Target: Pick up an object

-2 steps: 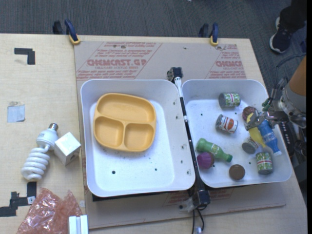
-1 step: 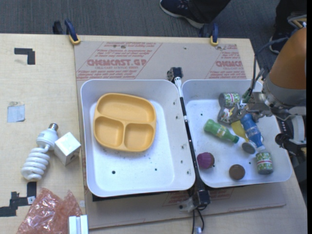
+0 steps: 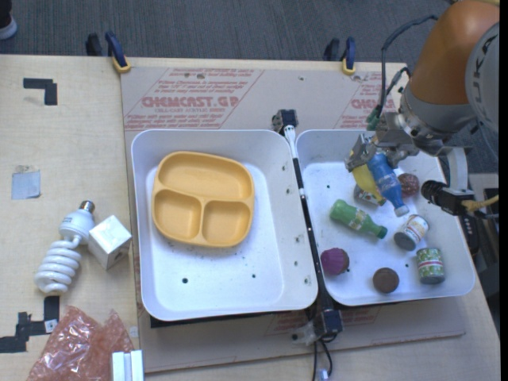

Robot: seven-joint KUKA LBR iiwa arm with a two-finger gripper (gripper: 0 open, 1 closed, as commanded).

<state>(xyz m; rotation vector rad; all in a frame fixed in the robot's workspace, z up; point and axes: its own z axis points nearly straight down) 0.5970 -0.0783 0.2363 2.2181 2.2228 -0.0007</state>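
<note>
Overhead, the gripper point(image 3: 367, 155) hangs in the right bin point(image 3: 317, 145), its fingers pinching a blue bottle point(image 3: 386, 180) that lies over a yellow object point(image 3: 366, 181).

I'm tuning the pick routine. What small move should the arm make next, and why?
Probably a short straight lift. The gripper sits low in the right bin, right at the blue bottle and a yellow object beside it. Raising slightly would show whether anything actually comes up.
</note>
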